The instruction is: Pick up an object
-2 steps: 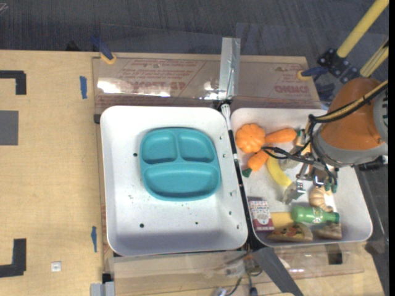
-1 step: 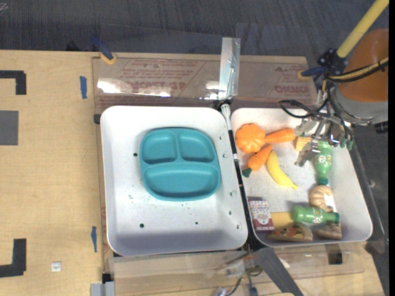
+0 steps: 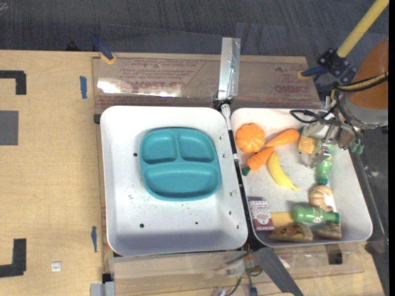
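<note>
My gripper [image 3: 321, 155] hangs low over the upper right part of the right bin [image 3: 364, 211], under the grey wrist with its orange band. It sits just right of a yellow corn piece [image 3: 306, 145] and directly above a small green object [image 3: 323, 171]. Whether anything is between its parts is hidden by the wrist and cables. Further left in this bin lie an orange round fruit [image 3: 250, 137], two carrots [image 3: 282, 138] [image 3: 260, 158] and a banana [image 3: 281, 171].
The front of the right bin holds a beige bulb [image 3: 321, 196], a green bottle [image 3: 315, 215], a purple-white box [image 3: 260, 213], a yellow block [image 3: 281, 218] and brownish food pieces [image 3: 291, 232]. In the left bin [image 3: 117, 165] rests a teal divided plate [image 3: 179, 163].
</note>
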Robot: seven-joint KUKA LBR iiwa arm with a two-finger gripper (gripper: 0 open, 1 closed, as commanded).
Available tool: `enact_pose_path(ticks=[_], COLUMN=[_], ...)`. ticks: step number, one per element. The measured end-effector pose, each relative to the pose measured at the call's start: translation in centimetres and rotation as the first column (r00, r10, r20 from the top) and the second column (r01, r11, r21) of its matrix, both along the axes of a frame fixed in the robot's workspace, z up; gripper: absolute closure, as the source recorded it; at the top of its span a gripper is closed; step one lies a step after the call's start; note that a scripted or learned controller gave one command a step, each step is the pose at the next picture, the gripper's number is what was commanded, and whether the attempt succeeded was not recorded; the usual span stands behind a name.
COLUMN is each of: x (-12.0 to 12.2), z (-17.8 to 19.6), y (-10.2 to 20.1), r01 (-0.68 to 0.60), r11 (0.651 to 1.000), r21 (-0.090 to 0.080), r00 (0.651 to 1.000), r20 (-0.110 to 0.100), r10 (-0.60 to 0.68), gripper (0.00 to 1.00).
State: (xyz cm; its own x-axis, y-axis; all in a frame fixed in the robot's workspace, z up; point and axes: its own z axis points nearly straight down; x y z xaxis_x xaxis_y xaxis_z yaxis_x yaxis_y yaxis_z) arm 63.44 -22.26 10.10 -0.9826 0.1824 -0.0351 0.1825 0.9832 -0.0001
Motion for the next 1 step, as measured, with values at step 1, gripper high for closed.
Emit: enact_pose_path(ticks=[1], x=[-1.29], z=[0.01], y=[-0.05], r01=[0.019], r11=[1.000], r21=[-0.002], r00=[1.000], r20=[0.002], r10=[-0.019], gripper=[0.00])
